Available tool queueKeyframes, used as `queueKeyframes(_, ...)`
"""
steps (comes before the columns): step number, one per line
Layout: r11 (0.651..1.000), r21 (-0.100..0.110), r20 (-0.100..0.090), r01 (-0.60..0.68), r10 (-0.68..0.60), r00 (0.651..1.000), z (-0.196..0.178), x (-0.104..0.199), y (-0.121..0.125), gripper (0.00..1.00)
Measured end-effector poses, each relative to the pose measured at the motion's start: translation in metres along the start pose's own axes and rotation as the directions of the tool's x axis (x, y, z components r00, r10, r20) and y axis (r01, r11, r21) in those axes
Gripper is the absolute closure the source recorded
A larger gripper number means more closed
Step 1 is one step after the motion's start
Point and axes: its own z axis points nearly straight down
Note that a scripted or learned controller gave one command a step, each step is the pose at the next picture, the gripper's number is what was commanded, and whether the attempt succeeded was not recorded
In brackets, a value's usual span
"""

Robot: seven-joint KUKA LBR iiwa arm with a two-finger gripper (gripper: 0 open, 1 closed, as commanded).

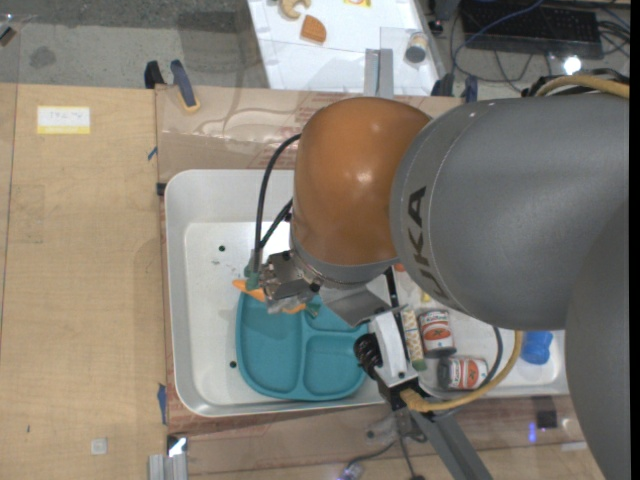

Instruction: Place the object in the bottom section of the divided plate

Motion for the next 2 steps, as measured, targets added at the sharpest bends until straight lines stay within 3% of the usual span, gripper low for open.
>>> queueKeyframes(1, 1.000, 0.000, 0.000, -0.001, 0.001, 1.000, 0.000, 0.000, 0.000, 0.00)
queueKeyframes(2, 0.903, 0.005, 0.000, 0.431, -0.431, 0.903, 0.040, -0.043, 0.022, 0.00)
